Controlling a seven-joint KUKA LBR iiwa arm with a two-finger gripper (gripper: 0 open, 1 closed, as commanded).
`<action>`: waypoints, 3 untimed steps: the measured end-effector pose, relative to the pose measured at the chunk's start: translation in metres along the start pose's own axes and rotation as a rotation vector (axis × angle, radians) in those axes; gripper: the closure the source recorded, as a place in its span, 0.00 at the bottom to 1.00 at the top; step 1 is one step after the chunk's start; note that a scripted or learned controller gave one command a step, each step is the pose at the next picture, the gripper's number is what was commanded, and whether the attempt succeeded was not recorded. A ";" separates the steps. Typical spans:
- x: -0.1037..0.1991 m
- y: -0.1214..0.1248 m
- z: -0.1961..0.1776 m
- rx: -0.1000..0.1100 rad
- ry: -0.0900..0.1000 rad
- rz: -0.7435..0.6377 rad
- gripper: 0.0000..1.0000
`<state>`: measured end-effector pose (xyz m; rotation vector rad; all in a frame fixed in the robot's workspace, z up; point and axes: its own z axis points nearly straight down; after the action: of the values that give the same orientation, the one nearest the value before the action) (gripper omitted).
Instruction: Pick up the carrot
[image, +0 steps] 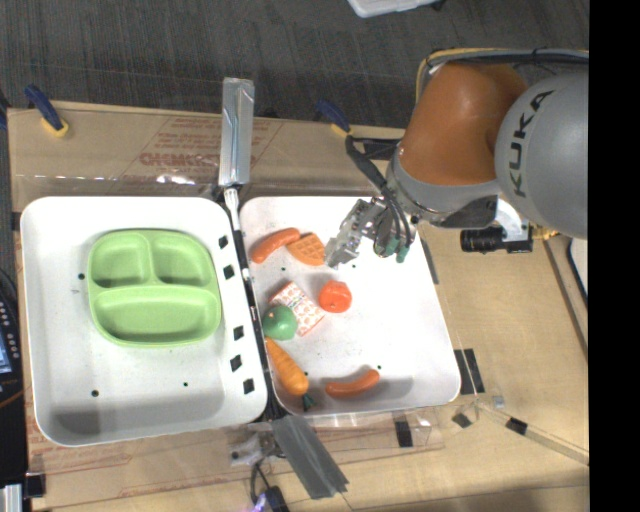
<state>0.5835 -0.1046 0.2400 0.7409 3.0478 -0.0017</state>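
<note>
Bench with two white bins side by side. Left bin (60, 330): one green tray (155, 287) with three compartments, set toward its far half. Right bin (425, 330): seven small items. Carrot (286, 366), orange with a green tip at its near end, lies at the near left of this bin, close against the left wall and slanted along it. Green ball (280, 322) sits just beyond the carrot's far end, touching a red-and-white packet (299, 306). Orange-red tomato (335, 296) just right of the packet. Sausage (274, 244) at the far left of the bin, with a waffle (309, 249) touching its right end. Second sausage (352, 382) at the near side, right of the carrot and apart from it. Arm (480, 120), grey with an orange band, enters from the right at the far side of the right bin. Gripper (345, 240) hangs over the bin's far part, just right of the waffle, well apart from the carrot; fingers (352, 228) slightly spread, nothing between them.
</note>
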 end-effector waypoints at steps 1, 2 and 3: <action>-0.002 -0.022 0.036 -0.001 0.006 -0.435 1.00; -0.007 -0.041 0.054 -0.002 0.007 -0.636 1.00; -0.074 0.008 0.030 -0.003 0.000 -1.359 1.00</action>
<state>0.6536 -0.1316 0.2101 -1.3397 2.8377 -0.0018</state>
